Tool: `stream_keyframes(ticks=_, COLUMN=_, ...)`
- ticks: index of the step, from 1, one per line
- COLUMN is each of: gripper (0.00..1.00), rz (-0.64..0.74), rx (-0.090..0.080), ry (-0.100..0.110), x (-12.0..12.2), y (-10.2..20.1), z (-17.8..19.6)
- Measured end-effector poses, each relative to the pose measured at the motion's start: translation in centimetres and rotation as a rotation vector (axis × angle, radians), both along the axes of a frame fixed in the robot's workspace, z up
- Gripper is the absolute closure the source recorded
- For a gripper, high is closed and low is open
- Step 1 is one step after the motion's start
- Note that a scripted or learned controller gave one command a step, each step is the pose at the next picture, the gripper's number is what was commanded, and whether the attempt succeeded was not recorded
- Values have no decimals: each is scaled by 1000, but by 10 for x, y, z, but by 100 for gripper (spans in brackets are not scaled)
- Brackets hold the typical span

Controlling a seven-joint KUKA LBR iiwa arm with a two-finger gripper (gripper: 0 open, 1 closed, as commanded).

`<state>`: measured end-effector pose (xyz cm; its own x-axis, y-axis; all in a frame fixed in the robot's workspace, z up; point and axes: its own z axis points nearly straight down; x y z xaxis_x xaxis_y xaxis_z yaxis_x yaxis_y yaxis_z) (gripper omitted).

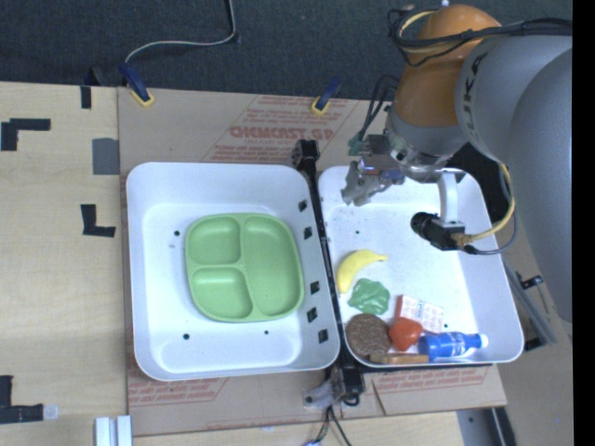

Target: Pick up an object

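Gripper [361, 186] hangs over the right bin's [483, 249] far-left corner, fingers' state not discernible, nothing visibly held — approach stage, apparently — while banana [358, 267], green piece [370, 295], and bottle [451, 345] lie nearer, calling for a descent toward one.

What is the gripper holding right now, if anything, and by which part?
Nothing that can be seen. The gripper hangs over the far end of the right bin, away from the banana and other items nearer the front.

A wooden bench [56, 268] carries a cardboard sheet [242, 128] (red-printed) under two white bins [149, 249].
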<state>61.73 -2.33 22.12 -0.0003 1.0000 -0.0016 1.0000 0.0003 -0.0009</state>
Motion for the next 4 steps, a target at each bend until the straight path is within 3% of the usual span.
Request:
stream_keyframes(ticks=1, gripper=100, rz=1, rx=2, ry=2, x=29, y=37, z=-38)
stream_keyframes(ticks=2, gripper=100, rz=0, rx=1, ry=0, x=-16, y=12, z=7)
stream_keyframes(ticks=3, gripper=100, rz=1, rx=1, ry=1, x=-23, y=40, z=-17)
stream_keyframes(ticks=4, gripper=0, rz=1, rx=1, ry=1, x=-23, y=40, z=-17)
